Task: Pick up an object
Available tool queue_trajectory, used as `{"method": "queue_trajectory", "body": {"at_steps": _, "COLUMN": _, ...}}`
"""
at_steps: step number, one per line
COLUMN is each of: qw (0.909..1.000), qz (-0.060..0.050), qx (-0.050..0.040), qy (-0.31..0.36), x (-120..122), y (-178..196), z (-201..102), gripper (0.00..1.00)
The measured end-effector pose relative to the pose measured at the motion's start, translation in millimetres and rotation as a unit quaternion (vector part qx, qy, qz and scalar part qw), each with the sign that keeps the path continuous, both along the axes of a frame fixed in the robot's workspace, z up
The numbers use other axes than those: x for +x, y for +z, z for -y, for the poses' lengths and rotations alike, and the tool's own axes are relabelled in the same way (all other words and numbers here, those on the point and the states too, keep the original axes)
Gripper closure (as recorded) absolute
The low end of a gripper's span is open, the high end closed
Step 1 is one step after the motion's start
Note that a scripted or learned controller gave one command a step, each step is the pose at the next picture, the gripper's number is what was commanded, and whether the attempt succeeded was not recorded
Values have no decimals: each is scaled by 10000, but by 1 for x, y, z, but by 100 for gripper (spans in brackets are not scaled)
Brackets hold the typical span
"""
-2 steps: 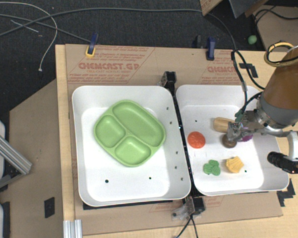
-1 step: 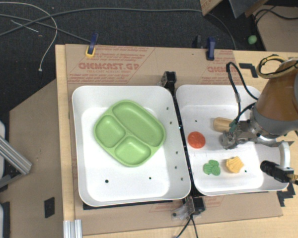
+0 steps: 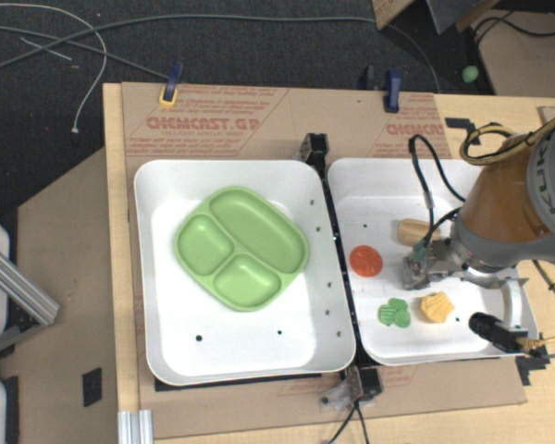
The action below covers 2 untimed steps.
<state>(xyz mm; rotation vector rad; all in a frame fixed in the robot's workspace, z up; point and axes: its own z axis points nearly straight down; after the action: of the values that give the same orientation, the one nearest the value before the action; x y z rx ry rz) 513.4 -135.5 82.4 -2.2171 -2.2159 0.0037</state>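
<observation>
Two shallow white plastic bins sat side by side on a worktop [image 3: 259, 123] covered with printed brown cardboard. The left bin [image 3: 166, 202] held a pale green plate [image 3: 241, 247], smooth and rounded, moulded into three compartments and lying flat near the middle.

The right bin [image 3: 379, 188] held the small pieces. A round orange-red item [image 3: 366, 262], shaped like a tomato, lay just right of the divide between the bins. Nearer the front sat a bumpy green piece [image 3: 395, 314] with a lobed outline, and just right of it a yellow chunk [image 3: 435, 307], ridged and blocky. Farther back, a tan rounded piece [image 3: 412, 231] lay partly hidden by the arm and cable.

The arm [image 3: 509, 206] reached in from the right, its smooth orange band curving above a grey wrist, with a black cable [image 3: 424, 169] looping over it. The claw [image 3: 424, 268] hung low over the right bin, between the tan piece and the yellow chunk and just right of the orange-red item. It was a dark, cluttered cluster of metal from this angle, so how far it was open could not be told, and nothing could be made out in its grip.

Blue clamps [image 3: 172, 81] pinned the cardboard at the far edge.
</observation>
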Motion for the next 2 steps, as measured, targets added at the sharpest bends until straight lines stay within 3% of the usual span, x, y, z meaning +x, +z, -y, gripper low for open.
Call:
{"method": "queue_trajectory", "body": {"at_steps": 1, "qw": 10000, "qz": 32, "qx": -6, "qy": -6, "x": 2, "y": 13, "z": 0, "gripper": 100}}
{"method": "queue_trajectory", "body": {"at_steps": 2, "qw": 10000, "qz": 60, "qx": -21, "qy": 10, "x": 10, "y": 59, "z": -2, "gripper": 100}}
